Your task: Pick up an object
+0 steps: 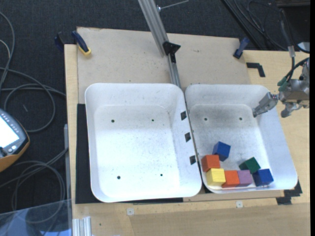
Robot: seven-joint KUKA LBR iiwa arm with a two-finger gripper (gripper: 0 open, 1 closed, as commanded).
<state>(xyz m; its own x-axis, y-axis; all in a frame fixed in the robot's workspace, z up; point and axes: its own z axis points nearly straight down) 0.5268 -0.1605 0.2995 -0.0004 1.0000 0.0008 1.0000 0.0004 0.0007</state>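
1. Tabletop (123, 58) carries two white bins; right bin (275, 132) is the landmark.
2. Left bin (98, 102) sits just beside it.
3. Gripper (275, 107) hovers over the right bin's far right rim, jaws apart, gripping nothing.
4. Blocks cluster in the right bin's near corner; blue block (222, 150) stands slightly apart.
5. Best bet: drop straight onto the blue block, avoiding its neighbours.
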